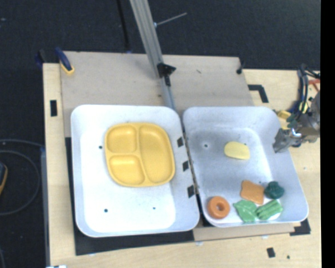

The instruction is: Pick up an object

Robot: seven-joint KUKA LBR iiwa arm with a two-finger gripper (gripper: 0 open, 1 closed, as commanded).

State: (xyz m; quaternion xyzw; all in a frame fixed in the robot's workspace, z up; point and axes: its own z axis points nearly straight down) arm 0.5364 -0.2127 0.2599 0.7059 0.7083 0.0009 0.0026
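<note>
The right bin (212, 121) holds several small objects. A yellow lemon-shaped piece (237, 150) lies near its middle. Along the front are an orange ring (218, 206), an orange-tan block (252, 192), a dark green piece (274, 190) and light green pieces (258, 210). My gripper (283, 140) hangs at the bin's right rim, to the right of the yellow piece and apart from it. Nothing shows between its tips.
The left bin (89, 205) carries a yellow divided plate (139, 154). A metal pole (148, 35) slants from the back down to the gap between the bins. Cables and wrist hardware (304, 108) crowd the right edge.
</note>
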